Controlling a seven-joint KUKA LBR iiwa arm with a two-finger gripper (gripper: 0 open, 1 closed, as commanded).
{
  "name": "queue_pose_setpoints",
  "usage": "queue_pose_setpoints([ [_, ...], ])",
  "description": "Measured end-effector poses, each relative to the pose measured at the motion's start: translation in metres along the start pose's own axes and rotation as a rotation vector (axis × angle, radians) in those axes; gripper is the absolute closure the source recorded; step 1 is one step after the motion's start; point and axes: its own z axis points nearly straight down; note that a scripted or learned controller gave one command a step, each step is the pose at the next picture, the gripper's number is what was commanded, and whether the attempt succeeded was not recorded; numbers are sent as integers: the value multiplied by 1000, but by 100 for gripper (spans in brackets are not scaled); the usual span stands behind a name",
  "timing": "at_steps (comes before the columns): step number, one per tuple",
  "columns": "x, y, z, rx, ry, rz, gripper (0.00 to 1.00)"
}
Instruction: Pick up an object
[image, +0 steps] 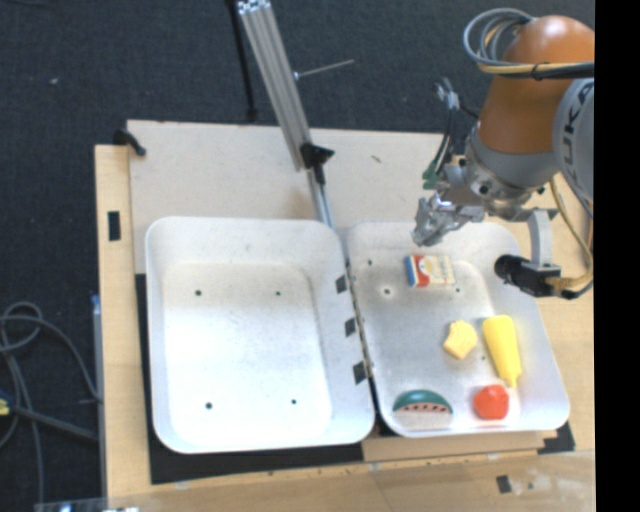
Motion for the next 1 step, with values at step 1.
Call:
queue_pose_setpoints([
  [1,48,-16,21,1,0,0,100],
])
